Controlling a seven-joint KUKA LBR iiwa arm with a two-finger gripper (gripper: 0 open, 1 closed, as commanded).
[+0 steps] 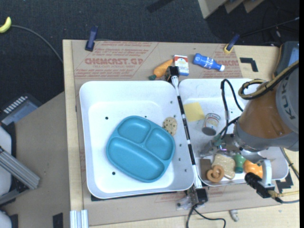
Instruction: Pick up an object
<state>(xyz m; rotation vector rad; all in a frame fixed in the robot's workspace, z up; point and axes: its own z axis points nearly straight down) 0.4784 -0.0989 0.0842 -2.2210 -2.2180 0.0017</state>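
A blue sectioned tray [140, 148] lies flat in the left bin beside a round cookie [170, 124]; in the right bin, a yellow sponge [194, 111], small jar [211, 123] and pretzel [216, 173] sit toward its left wall.

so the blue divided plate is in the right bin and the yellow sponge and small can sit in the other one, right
Not quite: the camera view shows the blue divided plate lying in the left bin, beside a cookie. The yellow sponge and small can sit in the other, right bin.
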